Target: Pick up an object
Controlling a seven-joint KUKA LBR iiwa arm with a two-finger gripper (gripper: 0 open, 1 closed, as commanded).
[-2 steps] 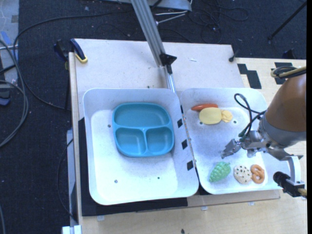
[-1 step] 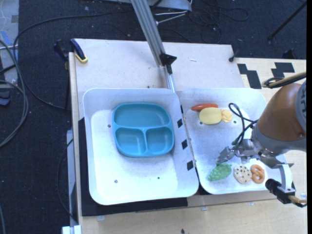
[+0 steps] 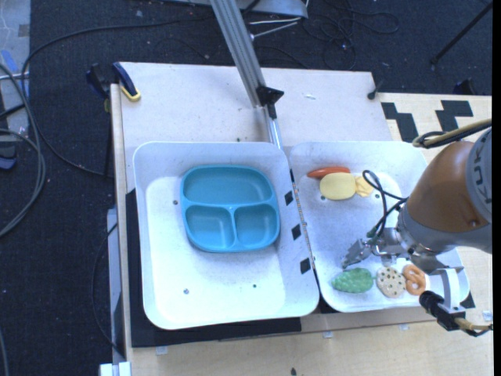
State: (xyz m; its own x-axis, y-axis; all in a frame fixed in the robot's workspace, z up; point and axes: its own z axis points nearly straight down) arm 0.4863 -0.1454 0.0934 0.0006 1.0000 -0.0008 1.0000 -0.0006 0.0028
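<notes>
- Camera view looks down at a slant on a pale surface (image 3: pixel 329 100) with two shallow white bins sitting side by side on it.
- Left bin (image 3: pixel 156 288) has a blue divided tray (image 3: pixel 231 208) in it, three compartments, sitting roughly in the upper middle of the bin.
- Right bin (image 3: pixel 313 159) is where all the small stuff is. Near the back there's a yellow toy (image 3: pixel 339 186) with a red piece (image 3: pixel 329 171) touching its upper left edge.
- Along the front edge of that bin: a green lump (image 3: pixel 354 280), then a round cookie with dark dots (image 3: pixel 389 283) just beside it on the right, then an orange pretzel-looking thing (image 3: pixel 414 279) right next to the cookie.
- Arm (image 3: pixel 454 202) comes in from the right, grey with a big orange section, hanging over the right bin.
- Gripper (image 3: pixel 362 251) is down low, sitting just above the green lump and near the cookie. The jaws look released, spread apart with nothing between them, so none of the objects is picked up; they all lie in the bin.
- A black cable (image 3: pixel 379 202) loops from the arm back toward the yellow toy.
- A metal pole (image 3: pixel 239 37) slants from the top of the shot down to the gap between the bins.
</notes>
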